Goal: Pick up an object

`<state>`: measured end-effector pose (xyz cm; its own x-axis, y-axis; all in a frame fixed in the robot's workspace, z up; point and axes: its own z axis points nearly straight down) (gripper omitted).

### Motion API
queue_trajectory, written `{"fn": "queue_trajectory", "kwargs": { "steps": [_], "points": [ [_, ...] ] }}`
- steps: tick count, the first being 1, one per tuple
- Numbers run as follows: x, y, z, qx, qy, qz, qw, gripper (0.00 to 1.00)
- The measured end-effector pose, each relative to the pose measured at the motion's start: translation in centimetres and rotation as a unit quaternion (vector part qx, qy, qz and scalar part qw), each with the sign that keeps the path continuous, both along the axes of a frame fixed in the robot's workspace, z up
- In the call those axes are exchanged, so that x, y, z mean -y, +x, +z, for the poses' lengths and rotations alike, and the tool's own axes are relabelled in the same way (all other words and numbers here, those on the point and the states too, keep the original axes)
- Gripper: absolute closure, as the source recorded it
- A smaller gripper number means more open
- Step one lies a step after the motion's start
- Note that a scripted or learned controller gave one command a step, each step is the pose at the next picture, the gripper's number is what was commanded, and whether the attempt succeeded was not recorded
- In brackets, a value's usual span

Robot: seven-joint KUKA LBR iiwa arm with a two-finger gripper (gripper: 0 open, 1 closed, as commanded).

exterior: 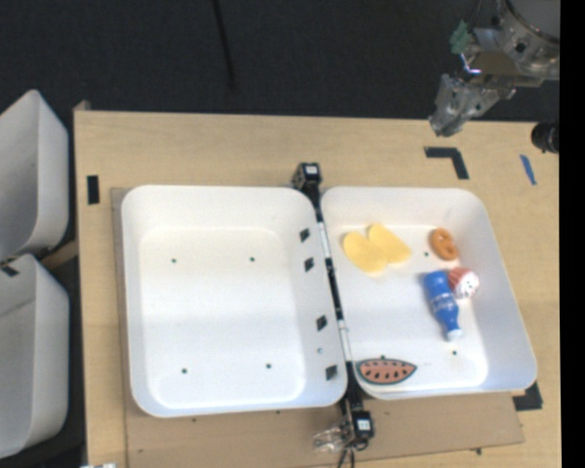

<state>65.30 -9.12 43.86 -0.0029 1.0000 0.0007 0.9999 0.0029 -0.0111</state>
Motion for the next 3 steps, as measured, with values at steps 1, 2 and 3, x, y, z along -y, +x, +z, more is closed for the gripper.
{"fn": "queue_trajectory", "kwargs": {
  "steps": [1,2,3],
  "points": [
    [-3.6,0.3,-11.0,0.001,-0.0002,0.001,1.0,1.0],
    [-13.1,0.6,-17.2,0.004,0.0003,0.003,1.0,1.0],
    [-17.1,-5.9,-11.6,0.007,0.0008,0.002,1.0,1.0]
  ]
}}
